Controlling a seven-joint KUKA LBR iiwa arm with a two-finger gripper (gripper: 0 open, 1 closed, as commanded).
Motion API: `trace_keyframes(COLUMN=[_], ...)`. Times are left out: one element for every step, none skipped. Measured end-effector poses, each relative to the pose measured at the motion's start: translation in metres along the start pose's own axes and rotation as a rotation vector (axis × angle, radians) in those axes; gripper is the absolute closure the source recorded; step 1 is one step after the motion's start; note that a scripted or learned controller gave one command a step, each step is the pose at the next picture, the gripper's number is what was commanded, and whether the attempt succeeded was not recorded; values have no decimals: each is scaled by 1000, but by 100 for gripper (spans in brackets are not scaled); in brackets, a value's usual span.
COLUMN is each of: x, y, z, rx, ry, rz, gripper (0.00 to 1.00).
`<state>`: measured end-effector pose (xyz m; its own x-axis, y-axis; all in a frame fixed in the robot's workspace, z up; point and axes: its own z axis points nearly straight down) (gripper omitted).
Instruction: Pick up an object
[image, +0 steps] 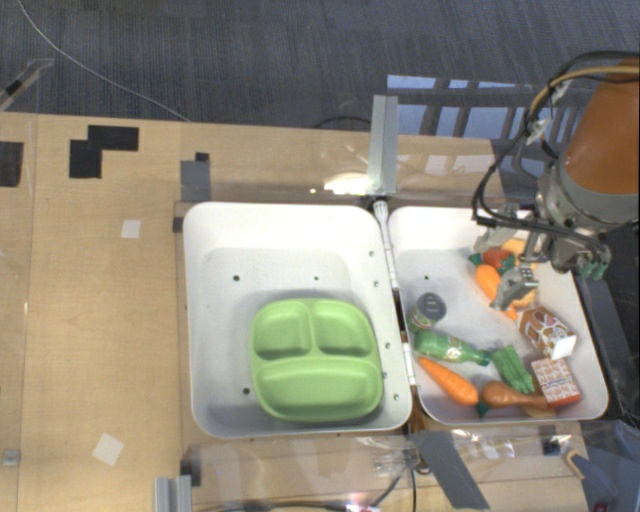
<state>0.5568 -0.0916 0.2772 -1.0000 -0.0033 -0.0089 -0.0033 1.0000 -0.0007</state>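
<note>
The arm reaches in over the right bin (590, 400) from the far right corner of the worktop (100, 330), and its tool (517, 285) hangs low above the far right part of that bin; whether it is open or closed I cannot tell, and nothing can be seen gripped in it. Just under and beside the tool lies an orange toy vegetable (487, 282). Toward the bin's right wall sits a brown toy bread loaf (545, 330), with a small red-patterned box (555, 380) just nearer the front edge. A grey round can (430, 307) lies near the bin's left wall, a green bottle (450, 349) just in front of it, and a toy carrot (448, 381) beside that near the front left. A second carrot with green leaves (512, 394) lies along the front. The left bin (215, 240) holds a green divided plate (316, 359) in its front half.
</note>
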Motion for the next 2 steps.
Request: trace_keyframes(x=[-64,-52], y=[-30,-52], z=[69,180], rx=[-1,1], ry=[6,-4], rz=[38,-32], gripper=[0,0])
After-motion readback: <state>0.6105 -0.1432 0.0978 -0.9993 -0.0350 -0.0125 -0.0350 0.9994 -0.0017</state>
